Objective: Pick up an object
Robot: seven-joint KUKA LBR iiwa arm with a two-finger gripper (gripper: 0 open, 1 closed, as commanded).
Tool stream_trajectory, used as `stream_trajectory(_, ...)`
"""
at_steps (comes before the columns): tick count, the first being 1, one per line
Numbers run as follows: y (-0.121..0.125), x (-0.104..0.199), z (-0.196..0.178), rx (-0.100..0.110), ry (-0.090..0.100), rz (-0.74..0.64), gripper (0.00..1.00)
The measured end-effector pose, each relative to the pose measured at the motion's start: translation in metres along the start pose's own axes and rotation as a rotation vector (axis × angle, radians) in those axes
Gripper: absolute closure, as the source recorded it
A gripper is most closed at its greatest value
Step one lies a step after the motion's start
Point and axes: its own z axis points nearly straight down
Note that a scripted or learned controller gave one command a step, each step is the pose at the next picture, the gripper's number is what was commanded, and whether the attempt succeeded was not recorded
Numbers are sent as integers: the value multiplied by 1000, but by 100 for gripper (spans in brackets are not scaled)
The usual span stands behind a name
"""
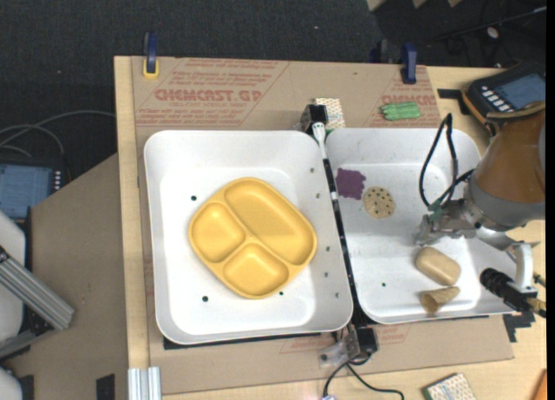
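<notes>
- Nearest my camera, at the front of the right bin point(381, 303), I see a small tan cone-shaped piece point(440, 299) lying on its side against the front rim.
- Just behind it lies a pale beige oblong lump point(436, 265), like a bread roll, close to the cone but not clearly touching it.
- The gripper point(438, 225) sits directly above that lump, at the bin's right side; from this angle I can't tell how its tips are set, and I see nothing held.
- The arm point(513, 177) comes in from the right, its orange band over the bin's right wall, with a black cable point(434, 160) looping up over the bin's far half.
- Farther left in the same bin I see a round speckled cookie point(378, 203), and just behind and left of it a flat purple piece point(349, 183) near the dividing wall.
- The left bin point(173, 242) holds a yellow divided plate point(251, 237) with three compartments, lying flat near the middle.
- Both bins rest on a brown cardboard sheet point(217, 86) with red print.
- On that sheet behind the right bin lies a small green object point(400, 111), well apart from the bin contents.
- Two blue clamps point(151, 53) pin the sheet's far edge.
</notes>
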Motion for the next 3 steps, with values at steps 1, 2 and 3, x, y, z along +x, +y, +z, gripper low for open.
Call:
stream_trajectory(1,21,77,10,0,2,-9,100)
stream_trajectory(2,20,73,11,2,2,-2,0)
stream_trajectory(3,21,72,-1,-3,-2,-1,100)
